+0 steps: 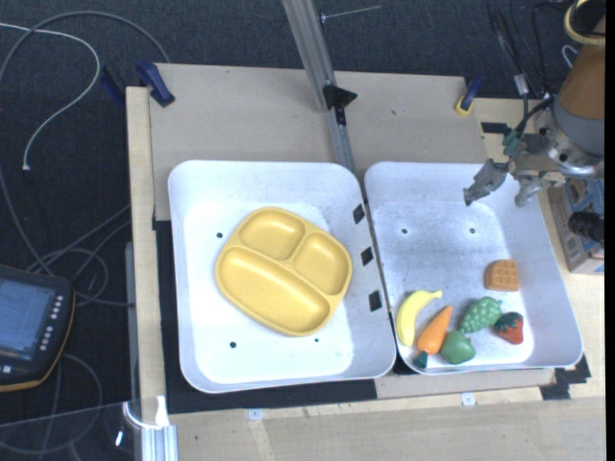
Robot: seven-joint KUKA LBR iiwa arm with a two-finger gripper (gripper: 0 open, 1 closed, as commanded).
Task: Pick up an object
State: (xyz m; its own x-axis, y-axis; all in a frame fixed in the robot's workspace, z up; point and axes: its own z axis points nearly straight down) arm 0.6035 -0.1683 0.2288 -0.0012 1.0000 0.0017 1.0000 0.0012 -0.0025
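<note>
Two shallow white bins side by side on a pale wooden worktop (288, 421). Left bin (192, 257): holding a yellow divided plate (283, 270) with three compartments, lying flat near the bin's middle. Right bin (432, 219): carrying a cluster of toy foods along its near edge. Banana (415, 313) at the cluster's left, touching an orange carrot (434, 328) that leans tilted beside it. Green pepper (458, 348) just right of the carrot's lower end. Bunch of green grapes (481, 313) above the pepper, and a red strawberry (510, 327) next to the grapes on the right. Brown waffle-like cookie (501, 276) lying apart, a little farther back. Reaching in from the right, the grey arm with its gripper (502, 185) over the far right part of the right bin, well apart from the foods. Fingers (483, 182) spread apart, nothing between them.
</note>
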